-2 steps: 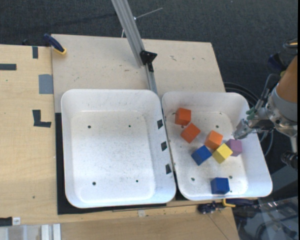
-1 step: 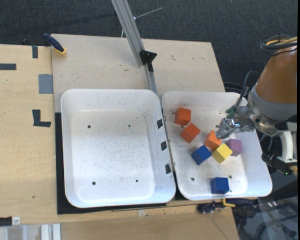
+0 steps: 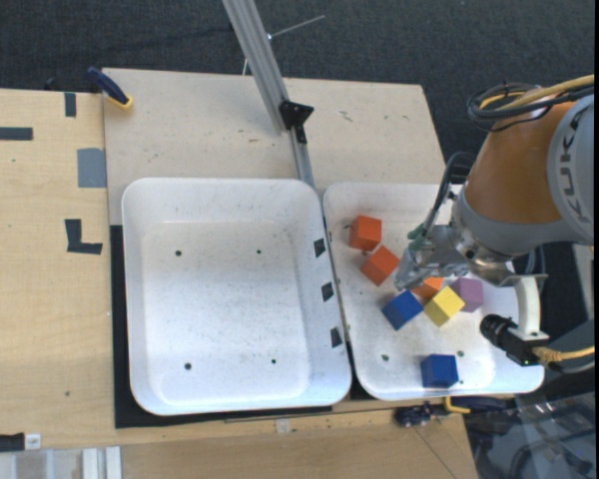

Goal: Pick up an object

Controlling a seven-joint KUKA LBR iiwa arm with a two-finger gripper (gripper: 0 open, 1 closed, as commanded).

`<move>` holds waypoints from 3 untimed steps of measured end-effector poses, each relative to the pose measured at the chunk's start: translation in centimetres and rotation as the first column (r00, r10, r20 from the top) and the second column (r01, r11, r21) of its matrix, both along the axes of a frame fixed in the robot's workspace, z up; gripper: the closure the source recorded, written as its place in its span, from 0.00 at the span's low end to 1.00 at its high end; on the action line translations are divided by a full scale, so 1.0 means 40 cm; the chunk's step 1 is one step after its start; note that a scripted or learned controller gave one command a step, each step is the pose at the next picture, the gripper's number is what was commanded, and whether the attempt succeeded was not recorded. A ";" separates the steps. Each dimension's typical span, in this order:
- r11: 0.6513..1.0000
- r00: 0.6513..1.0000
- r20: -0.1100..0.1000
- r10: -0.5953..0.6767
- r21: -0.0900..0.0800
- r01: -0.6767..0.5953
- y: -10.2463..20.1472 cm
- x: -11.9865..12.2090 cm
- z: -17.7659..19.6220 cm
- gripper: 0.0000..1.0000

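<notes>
Orange block [image 3: 431, 287] under end effector [image 3: 422, 275], right bin's centre; likely light, rigid. Grip flat opposite faces. End effector's state: cannot tell.

Overhead, slanted, above both bins [image 3: 324, 208]

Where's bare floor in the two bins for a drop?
Left bin: whole floor bare. Right bin: bare strip beside the divider, up to the blue cube. Crowded mid-bin: orange cubes, blue, yellow, purple under the gripper.
</notes>
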State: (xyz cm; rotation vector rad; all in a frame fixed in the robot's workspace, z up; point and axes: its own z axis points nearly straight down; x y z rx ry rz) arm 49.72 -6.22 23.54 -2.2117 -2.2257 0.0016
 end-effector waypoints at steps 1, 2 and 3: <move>1.000 1.000 0.000 0.000 0.000 0.000 0.128 -0.031 -0.013 1.00; 1.000 1.000 0.001 0.002 0.000 -0.002 0.272 -0.009 -0.011 1.00; 1.000 1.000 0.001 0.001 -0.001 -0.001 0.382 -0.027 -0.009 1.00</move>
